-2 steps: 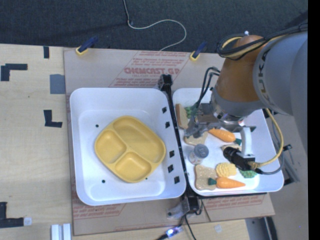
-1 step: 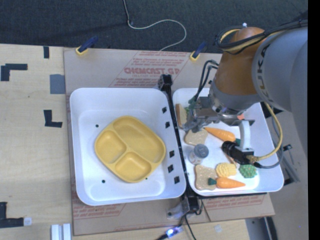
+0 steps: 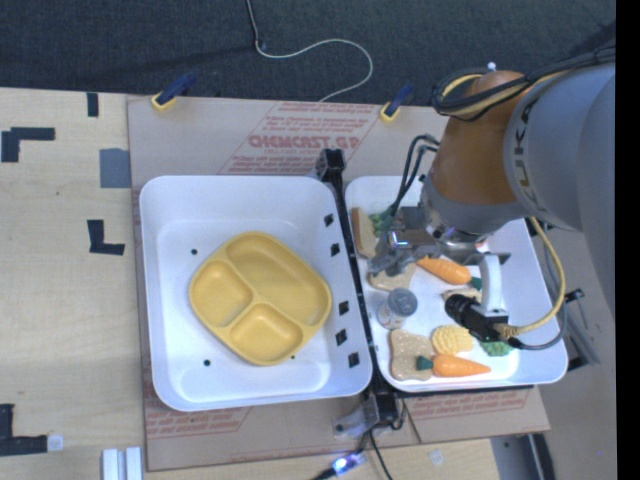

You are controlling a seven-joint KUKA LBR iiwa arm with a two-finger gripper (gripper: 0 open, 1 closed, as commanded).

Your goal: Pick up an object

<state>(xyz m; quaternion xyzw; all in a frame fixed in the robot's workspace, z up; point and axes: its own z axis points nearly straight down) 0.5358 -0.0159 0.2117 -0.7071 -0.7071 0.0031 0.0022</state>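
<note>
The end effector (image 3: 392, 253) is lowered into the right bin (image 3: 540, 368), its grip state not discernible. Toy carrots (image 3: 462, 365) and corn (image 3: 451, 340) are scattered just beside it; a yellow divided tray (image 3: 260, 296) is seen in the left bin (image 3: 165, 268)

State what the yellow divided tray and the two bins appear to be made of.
Yellow tray: likely moulded plastic, matte to satin; even colour, rounded edges, soft highlights on the three compartments. Left bin and right bin: probably thin formed plastic, smooth and slightly glossy; uniform white, rounded corners, gentle sheen.
</note>
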